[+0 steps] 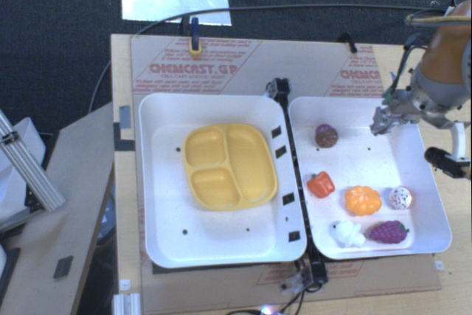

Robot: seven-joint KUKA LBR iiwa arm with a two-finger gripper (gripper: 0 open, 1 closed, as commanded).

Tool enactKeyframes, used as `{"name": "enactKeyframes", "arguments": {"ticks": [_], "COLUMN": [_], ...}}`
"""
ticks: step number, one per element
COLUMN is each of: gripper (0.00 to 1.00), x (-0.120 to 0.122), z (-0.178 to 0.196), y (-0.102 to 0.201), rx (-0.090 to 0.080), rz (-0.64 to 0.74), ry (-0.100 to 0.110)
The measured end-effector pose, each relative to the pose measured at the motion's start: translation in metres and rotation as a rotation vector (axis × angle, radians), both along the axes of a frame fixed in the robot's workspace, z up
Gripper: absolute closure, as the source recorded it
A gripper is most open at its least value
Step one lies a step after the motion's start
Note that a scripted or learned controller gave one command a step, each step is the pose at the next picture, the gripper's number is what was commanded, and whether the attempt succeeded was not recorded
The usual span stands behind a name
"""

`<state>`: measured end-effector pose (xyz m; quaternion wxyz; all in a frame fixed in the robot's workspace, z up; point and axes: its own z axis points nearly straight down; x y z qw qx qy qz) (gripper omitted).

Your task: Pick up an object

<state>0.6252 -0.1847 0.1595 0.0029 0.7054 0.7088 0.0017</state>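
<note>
The right bin (420, 158) holds several small toys. A dark maroon round piece (326, 135) lies near its back left. A red pepper (321, 185) sits by the left wall, with an orange pumpkin (363, 200) and a white speckled ball (400, 197) to its right. At the front lie a white figure (348, 233) and purple grapes (389, 232). My gripper (382, 122) hangs over the bin's back right part, right of the maroon piece and apart from every toy. Nothing shows in its grasp.
The left bin (166, 158) bears a yellow divided plate (228, 164). A black hinged strip (289, 158) runs between the two bins. Cardboard (243, 63) lies under both bins. A black cable (295, 9) arcs across the back.
</note>
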Motion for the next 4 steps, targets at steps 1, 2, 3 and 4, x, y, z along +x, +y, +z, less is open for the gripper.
{"name": "enactKeyframes", "arguments": {"ticks": [1,2,3,4], "gripper": [1.00,1.00,1.00,1.00], "x": [0.006,0.011,0.014,0.013], "z": [0.044,0.095,0.096,0.083], "y": [-0.002,-0.011,0.036,0.087], "rx": [0.000,-0.001,0.002,0.002], "rz": [0.000,0.002,0.003,0.004], "ry": [0.003,0.000,0.004,0.006]}}
